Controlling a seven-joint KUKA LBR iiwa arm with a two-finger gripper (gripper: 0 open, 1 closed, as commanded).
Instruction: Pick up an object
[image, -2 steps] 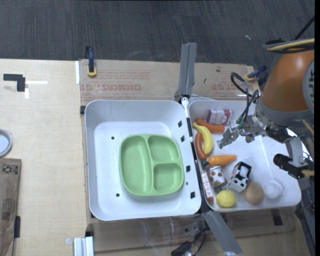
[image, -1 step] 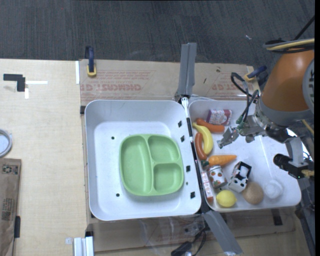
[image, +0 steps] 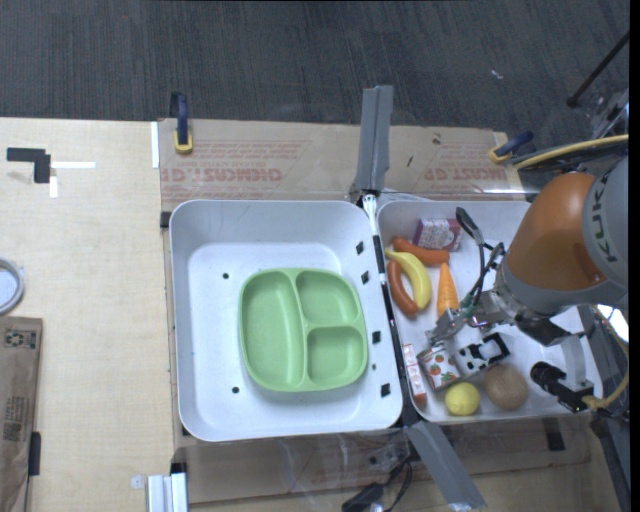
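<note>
The right bin (image: 523, 207) holds a yellow banana (image: 416, 277), a curved red-orange sausage (image: 400, 291), a carrot (image: 447, 289), a purple packet (image: 437, 233), a small red carton (image: 437, 368), a yellow lemon (image: 462, 399), a brown round fruit (image: 507, 387) and a black-and-white piece (image: 482, 352). My gripper (image: 450, 324) hangs low over the middle of this bin, just below the carrot's tip and above the red carton. Nothing visibly sits in it. The grey arm with its orange band (image: 555, 245) covers the bin's right part.
The left bin (image: 182, 300) holds a green divided plate (image: 303, 329). A grey post (image: 375, 140) stands at the back between the bins. Cardboard covers the bench behind, and a roll of tape (image: 6, 287) lies at the far left.
</note>
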